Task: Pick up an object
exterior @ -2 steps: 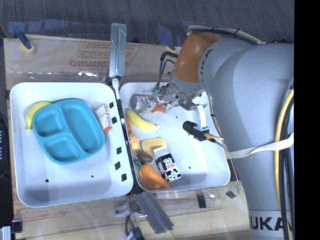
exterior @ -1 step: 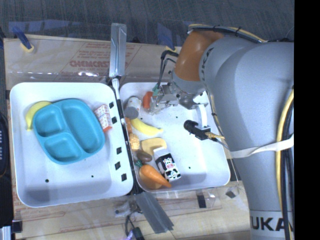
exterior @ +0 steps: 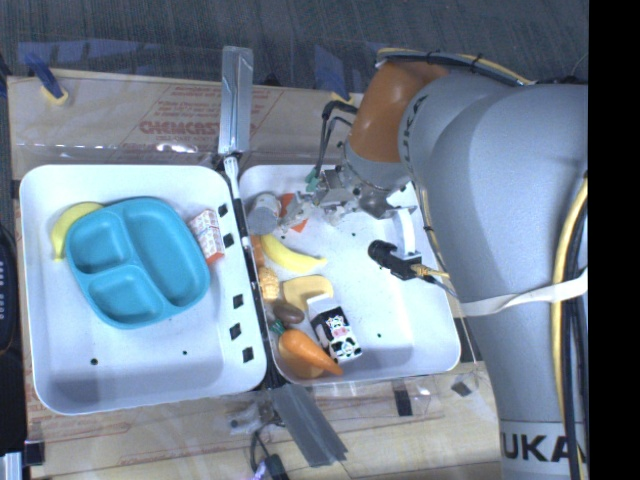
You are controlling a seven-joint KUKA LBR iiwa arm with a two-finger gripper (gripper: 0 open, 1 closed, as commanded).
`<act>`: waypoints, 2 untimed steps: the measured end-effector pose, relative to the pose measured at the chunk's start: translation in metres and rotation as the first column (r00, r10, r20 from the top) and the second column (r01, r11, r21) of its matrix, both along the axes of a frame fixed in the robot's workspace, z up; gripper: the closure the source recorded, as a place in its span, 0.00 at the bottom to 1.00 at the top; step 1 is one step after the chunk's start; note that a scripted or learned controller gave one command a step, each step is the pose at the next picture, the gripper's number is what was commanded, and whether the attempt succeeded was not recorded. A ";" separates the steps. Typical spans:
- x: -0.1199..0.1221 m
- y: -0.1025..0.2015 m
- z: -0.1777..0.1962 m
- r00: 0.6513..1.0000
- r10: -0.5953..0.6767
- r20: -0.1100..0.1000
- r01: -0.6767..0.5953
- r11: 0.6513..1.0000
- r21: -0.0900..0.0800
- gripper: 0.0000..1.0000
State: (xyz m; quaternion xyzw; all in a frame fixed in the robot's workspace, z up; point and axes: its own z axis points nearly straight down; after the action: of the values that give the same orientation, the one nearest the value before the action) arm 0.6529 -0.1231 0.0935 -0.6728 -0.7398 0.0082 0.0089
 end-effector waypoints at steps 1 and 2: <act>-0.001 0.001 0.006 1.000 0.004 -0.009 -0.004 1.000 0.002 1.00; -0.001 0.000 0.006 1.000 0.004 -0.009 -0.004 1.000 0.000 0.00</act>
State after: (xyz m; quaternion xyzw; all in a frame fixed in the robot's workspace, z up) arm 0.6517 -0.1234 0.0997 -0.6714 -0.7409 0.0112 0.0121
